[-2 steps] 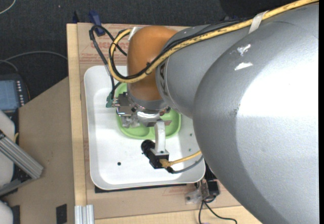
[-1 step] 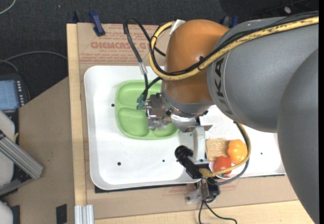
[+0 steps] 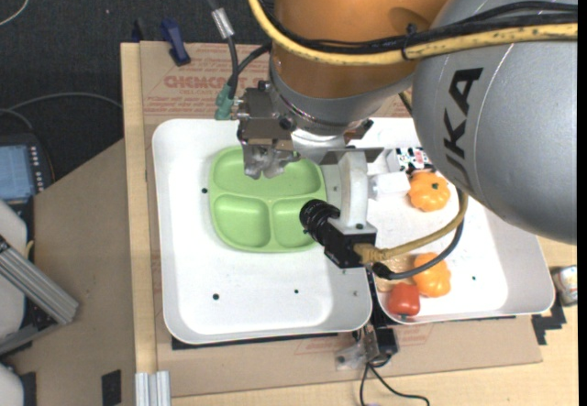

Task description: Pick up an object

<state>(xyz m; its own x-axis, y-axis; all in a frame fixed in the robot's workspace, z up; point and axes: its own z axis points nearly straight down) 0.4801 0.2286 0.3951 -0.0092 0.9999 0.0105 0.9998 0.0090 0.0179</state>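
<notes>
The gripper (image 3: 264, 161) hangs low over the far part of a green divided plate (image 3: 252, 212) in the left bin (image 3: 183, 239). Its metal tip is small and partly blurred against the green, so I cannot tell how it is set, and nothing can be made out in its hold. The wrist above it, with its broad orange band (image 3: 358, 1), covers much of the far side of both bins.

The green plate lies flat in the left bin, toward the bin's right and far side, with its compartments bare as far as they show. The near and left parts of that bin are plain white floor.

In the right bin (image 3: 514, 294) lie the other candidates: a small orange pumpkin-like toy (image 3: 429, 193) toward the far side, just right of the arm's black fitting, an orange pepper-like piece (image 3: 433, 278) nearer, and a red piece (image 3: 404, 301) touching it at the near left corner. A small white item with dark marks (image 3: 411, 159) sits far of the pumpkin toy.

By my judgement the pick is not yet done: everything rests on a bin floor, nothing is lifted. The gripper being down at the plate suggests a grasp attempt there; closing, lifting and proving the hold remain.
</notes>
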